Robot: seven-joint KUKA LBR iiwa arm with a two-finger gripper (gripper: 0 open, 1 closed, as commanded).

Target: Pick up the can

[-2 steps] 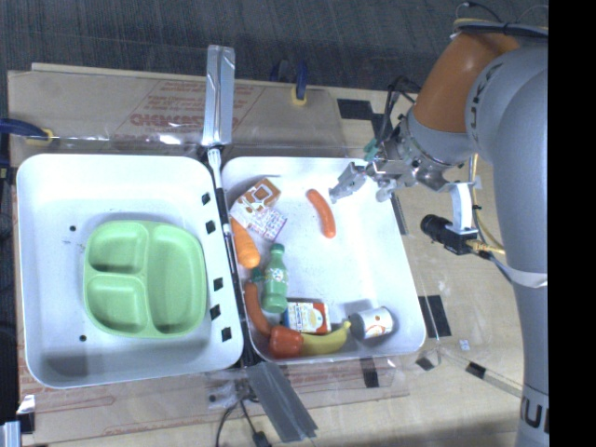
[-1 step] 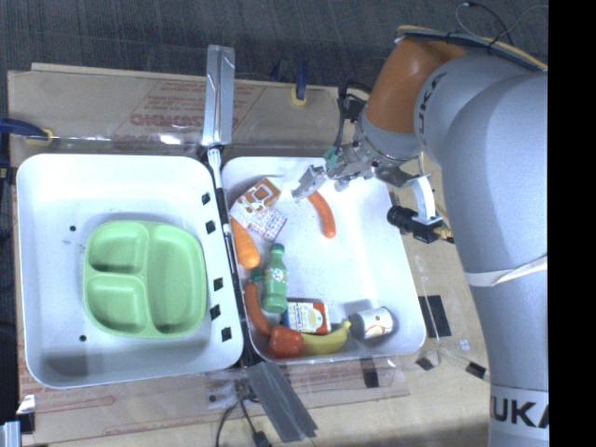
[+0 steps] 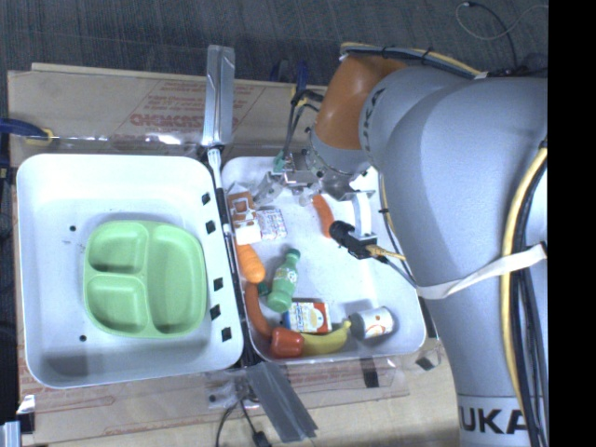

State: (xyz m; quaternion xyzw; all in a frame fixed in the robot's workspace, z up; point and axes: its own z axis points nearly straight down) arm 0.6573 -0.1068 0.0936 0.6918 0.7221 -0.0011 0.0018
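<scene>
So the big grey arm (image 3: 447, 175) with the orange band comes in from the right and its gripper (image 3: 284, 177) sits at the far end of the right shallow white plastic bin (image 3: 410, 343), up near the top rim. Honestly I can't tell how the gripper stands, it's a tangle of metal and cables up there and nothing readable shows.

The small white can with a red label (image 3: 372, 323) is lying on its side at the near right corner of that same bin, well apart from the gripper, basically at the opposite end of the bin. It's just beside the tip of the yellow banana (image 3: 326, 340), close enough that they might be touching.

Other stuff in the right bin: a green plastic bottle with a white cap (image 3: 283, 283) lying tilted in the middle, a little juice-box carton with orange print (image 3: 308, 316) just left of the can, a red pepper-looking thing (image 3: 288, 342) at the near edge, an orange carrot (image 3: 250, 262) along the left wall, another orange carrot (image 3: 322, 212) nearer the gripper, and a small white and brown packet (image 3: 244, 214) by the divider.

The left white bin (image 3: 37, 250) holds a light green compartment tray (image 3: 145, 277) sitting flat. Both bins rest on the cardboard-covered worktop (image 3: 112, 101).
</scene>
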